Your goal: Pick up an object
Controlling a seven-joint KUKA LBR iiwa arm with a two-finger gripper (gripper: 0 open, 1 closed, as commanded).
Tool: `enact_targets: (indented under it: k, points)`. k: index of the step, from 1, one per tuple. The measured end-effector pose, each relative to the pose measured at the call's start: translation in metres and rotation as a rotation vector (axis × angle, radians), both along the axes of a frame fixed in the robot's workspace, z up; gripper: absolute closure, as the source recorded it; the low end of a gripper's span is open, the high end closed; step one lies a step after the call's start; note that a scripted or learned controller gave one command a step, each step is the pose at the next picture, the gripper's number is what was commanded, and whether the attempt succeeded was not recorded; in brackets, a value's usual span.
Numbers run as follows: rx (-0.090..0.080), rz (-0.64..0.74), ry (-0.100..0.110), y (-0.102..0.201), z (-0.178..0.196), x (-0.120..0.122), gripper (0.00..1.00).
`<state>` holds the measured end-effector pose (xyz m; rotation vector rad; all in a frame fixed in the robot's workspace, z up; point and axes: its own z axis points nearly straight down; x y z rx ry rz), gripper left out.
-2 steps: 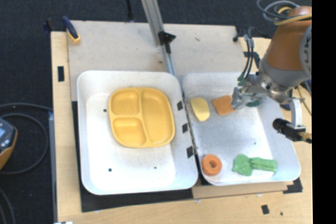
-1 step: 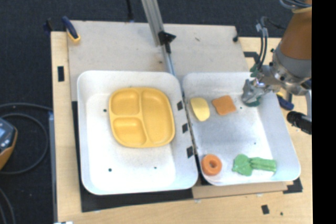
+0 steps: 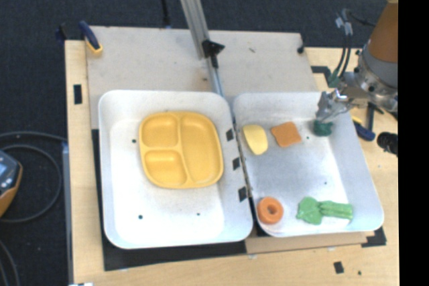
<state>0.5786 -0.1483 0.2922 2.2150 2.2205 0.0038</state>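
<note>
standing by the bench, i saw the gripper (image 3: 326, 114) low over the far right corner of the right bin (image 3: 348, 164), its grey fingers meeting a small dark green object (image 3: 323, 127) that sat on the bin floor close to the far wall. the fingers seemed to be down around its top, but from where i stood i could not tell whether they were spread, pressed together or truly pinching it, so i would not have called it held.

that green piece looked small, rounded and light, likely a hard plastic toy; i judged it stiff and a bit slick, best taken across its middle with the fingers low on its sides so it could not squirt out.

the other things in that bin lay well apart from it. a pale yellow oval (image 3: 255, 138) rested near the left wall, with an orange-brown square (image 3: 287, 134) just beside it; both looked light, the square flat and hard to get under. at the near edge sat an orange ring (image 3: 271, 210), easy to pinch across its rim, and a bright green leafy toy (image 3: 324, 211), long and uneven, which i thought best gripped at its narrower stem.

the left bin (image 3: 120, 211) held a yellow divided plate (image 3: 181, 149), wide and shallow, a poor fit for two fingers except at its rim.
</note>
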Motion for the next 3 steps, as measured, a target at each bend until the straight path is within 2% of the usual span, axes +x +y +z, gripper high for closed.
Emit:
enact_targets:
  k: [3]
  points:
    - [0.003,0.006,0.005,0.168,-0.042,-0.010,1.00]
